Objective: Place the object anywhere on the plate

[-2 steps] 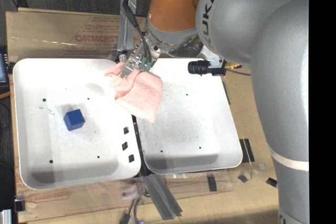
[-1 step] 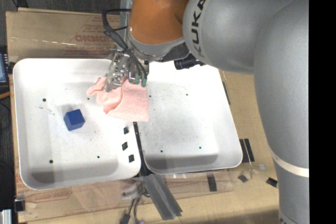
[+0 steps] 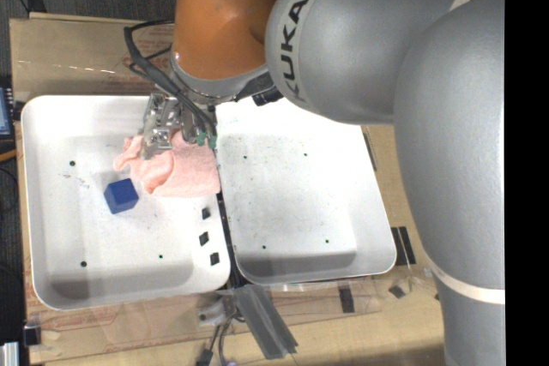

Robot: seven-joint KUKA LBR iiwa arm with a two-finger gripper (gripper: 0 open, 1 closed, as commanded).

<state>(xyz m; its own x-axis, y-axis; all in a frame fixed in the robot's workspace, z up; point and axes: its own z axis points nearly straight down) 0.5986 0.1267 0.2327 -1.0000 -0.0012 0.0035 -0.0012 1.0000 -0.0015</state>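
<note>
The grey KUKA arm (image 3: 386, 56) with its orange band (image 3: 219, 13) reaches in over the brown desk (image 3: 77, 47), which carries two shallow white bins side by side. The right white bin (image 3: 300, 201) lies just beside the left white bin (image 3: 51, 184), their inner walls touching. In the left bin, near that shared wall, lies a crumpled pink cloth (image 3: 176, 169). The metal gripper (image 3: 167, 137) sits directly on the cloth's upper part; whether it is apart or clamped cannot be told. A small blue cube (image 3: 122, 195) rests just left of the cloth, apart from the gripper
</note>
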